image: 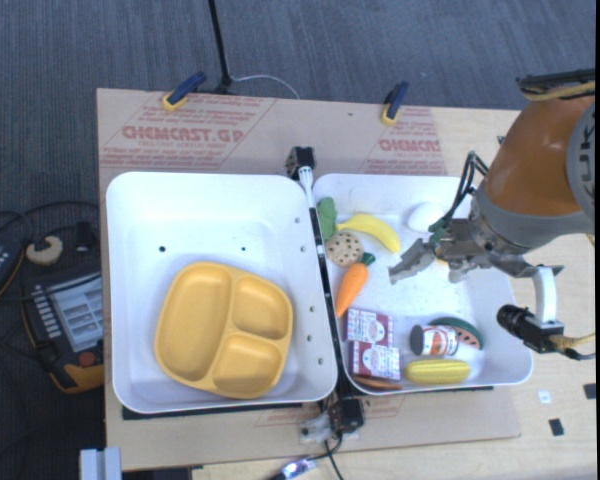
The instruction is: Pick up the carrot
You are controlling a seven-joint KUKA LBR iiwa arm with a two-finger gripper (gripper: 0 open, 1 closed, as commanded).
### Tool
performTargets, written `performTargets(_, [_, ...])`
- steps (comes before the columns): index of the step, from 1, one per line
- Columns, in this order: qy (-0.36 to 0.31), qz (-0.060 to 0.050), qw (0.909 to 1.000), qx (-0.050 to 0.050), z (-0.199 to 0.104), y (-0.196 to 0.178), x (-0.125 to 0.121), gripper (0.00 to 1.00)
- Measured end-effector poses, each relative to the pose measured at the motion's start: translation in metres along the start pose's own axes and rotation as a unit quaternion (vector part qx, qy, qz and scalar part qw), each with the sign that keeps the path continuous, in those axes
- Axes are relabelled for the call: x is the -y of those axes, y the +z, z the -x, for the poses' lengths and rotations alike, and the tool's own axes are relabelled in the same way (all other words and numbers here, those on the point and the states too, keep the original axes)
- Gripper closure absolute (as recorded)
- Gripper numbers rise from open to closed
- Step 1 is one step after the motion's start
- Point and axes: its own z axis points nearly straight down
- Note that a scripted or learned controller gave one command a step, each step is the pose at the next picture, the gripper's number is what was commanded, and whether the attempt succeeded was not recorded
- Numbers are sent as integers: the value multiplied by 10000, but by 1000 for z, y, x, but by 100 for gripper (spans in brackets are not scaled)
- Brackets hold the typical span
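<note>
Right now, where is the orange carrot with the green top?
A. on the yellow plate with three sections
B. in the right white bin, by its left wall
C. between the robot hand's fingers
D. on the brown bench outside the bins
B: the orange carrot with the green top lies in the right white bin, against its left wall, apart from the hand.

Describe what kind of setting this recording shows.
Probably a robotics lab test bench: two shallow white plastic bins sit on a clamped brown cardboard sheet, toy food includes an orange plastic carrot, and the floor is grey carpet.
</note>
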Motion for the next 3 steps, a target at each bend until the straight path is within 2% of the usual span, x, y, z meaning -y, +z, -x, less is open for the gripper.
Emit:
performTargets(1, [203,98,9997,14,-11,123,-30,0])
performTargets(2, [446,20,9990,14,-13,121,-92,0])
performTargets(3, [442,20,9990,23,-13,111,-92,100])
